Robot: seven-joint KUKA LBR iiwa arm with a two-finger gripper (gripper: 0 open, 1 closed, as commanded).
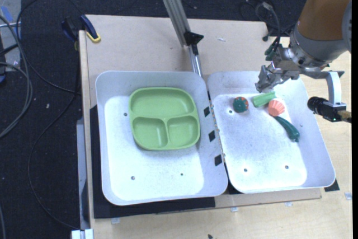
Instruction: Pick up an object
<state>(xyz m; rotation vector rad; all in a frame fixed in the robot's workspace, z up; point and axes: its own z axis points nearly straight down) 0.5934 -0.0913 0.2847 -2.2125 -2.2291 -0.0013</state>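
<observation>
The right bin (268,159) holds a small round green and red ball (240,104), a light green cylinder (262,100), an orange-pink piece (276,107) and a dark green curved piece (288,127). My gripper (264,84) hangs over the bin's far edge, just above the light green cylinder. Nothing shows between its tips.
A green divided plate (165,118) lies in the left bin (145,176). A slanted metal pole (174,3) crosses the bench behind the bins. A black camera bracket (327,108) sticks out on the right beside the right bin. Cables lie on the dark floor around the bench.
</observation>
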